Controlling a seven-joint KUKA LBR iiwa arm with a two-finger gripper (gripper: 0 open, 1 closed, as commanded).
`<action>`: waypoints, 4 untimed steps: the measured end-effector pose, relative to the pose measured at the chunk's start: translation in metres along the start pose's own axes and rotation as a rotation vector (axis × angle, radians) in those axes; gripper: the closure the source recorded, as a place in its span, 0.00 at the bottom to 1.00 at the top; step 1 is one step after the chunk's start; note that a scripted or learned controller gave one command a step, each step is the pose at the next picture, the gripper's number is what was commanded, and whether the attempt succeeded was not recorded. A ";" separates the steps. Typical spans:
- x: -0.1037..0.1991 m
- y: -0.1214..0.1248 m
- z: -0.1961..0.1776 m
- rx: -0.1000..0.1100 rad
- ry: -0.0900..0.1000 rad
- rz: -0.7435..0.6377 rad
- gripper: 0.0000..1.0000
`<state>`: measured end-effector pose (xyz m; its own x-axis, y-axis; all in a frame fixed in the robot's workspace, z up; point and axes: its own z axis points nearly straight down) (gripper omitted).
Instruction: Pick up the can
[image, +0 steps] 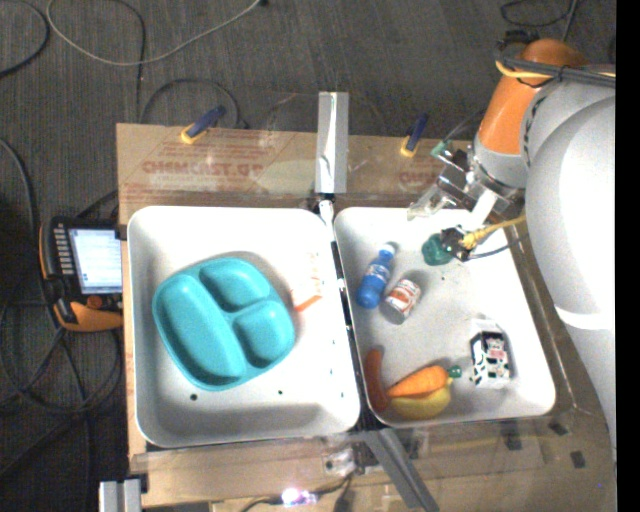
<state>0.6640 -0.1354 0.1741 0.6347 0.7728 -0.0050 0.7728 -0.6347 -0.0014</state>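
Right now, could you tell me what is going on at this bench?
The arm reaches in from the right, its gripper hovering over the far edge of the right bin. The can lies untouched in that bin beside a blue bottle. A carrot lies nearer the front. The left bin holds a teal divided plate.

Bulky pale grey arm (580, 200) with an orange band (512, 90) above a metallic wrist

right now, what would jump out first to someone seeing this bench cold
The big turquoise divided plate dominates the left bin. In the right bin, small items are scattered: a blue bottle beside the can near the middle, a carrot along the near edge. The grey arm with its orange band looms at the upper right.
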 end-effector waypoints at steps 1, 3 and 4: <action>-0.011 -0.061 0.085 -0.008 0.006 0.153 0.00; 0.043 -0.062 -0.069 0.000 0.000 0.055 1.00; 0.043 -0.062 -0.069 0.000 -0.001 0.055 0.00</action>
<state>0.6434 -0.0629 0.2430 0.6765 0.7365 -0.0058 0.7365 -0.6765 -0.0014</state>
